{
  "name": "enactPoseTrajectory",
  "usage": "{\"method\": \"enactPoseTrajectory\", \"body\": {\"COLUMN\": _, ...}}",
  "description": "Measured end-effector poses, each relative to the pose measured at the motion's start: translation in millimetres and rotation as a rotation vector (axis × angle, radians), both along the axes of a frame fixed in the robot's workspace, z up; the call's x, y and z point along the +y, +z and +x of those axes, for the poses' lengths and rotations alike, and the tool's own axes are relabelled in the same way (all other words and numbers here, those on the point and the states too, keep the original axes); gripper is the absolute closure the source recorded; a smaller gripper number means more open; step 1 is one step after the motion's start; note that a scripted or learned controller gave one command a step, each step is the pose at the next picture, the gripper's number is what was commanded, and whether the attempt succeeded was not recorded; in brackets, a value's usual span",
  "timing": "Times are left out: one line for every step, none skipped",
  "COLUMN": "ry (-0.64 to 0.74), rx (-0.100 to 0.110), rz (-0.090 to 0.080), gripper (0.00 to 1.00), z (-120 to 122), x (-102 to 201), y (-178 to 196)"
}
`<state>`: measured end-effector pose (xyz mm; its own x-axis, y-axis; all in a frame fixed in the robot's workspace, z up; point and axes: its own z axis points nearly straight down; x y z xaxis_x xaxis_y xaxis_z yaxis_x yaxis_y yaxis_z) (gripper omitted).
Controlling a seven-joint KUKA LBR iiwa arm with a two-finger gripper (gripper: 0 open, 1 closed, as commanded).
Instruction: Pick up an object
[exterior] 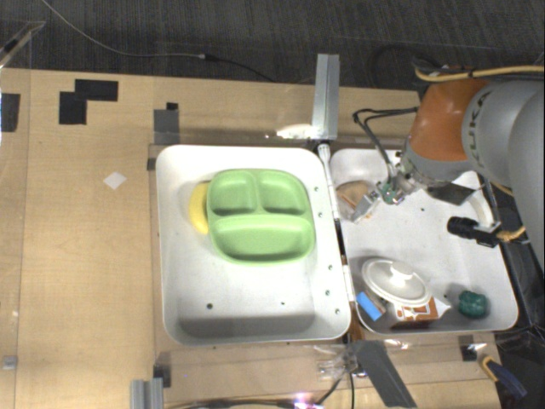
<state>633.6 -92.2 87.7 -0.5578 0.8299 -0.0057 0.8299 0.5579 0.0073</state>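
My gripper (372,201) reaches down into the far left part of the right bin (477,262). It sits right beside a small tan-brown object (347,194) that lies against the bin's left wall; I cannot tell whether they touch. Lower in the same bin lie a white round lid-like dish (394,282), a blue piece (368,306), a brown-and-white box (417,312) and a dark green round object (473,303).
The left bin (247,296) holds a green divided plate (258,214) lying over a yellow object (197,208). A metal post (326,96) stands behind the divider between the bins. The arm's orange band (438,130) hangs over the right bin's far edge.
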Motion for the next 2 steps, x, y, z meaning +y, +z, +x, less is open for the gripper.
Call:
{"method": "enactPoseTrajectory", "body": {"ry": -0.225, "rx": 0.013, "rz": 0.004, "gripper": 0.00, "z": 36, "x": -6, "y": 0}}
{"method": "enactPoseTrajectory", "body": {"ry": -0.219, "rx": 0.001, "rz": 0.001, "gripper": 1.00, "z": 38, "x": -6, "y": 12}}
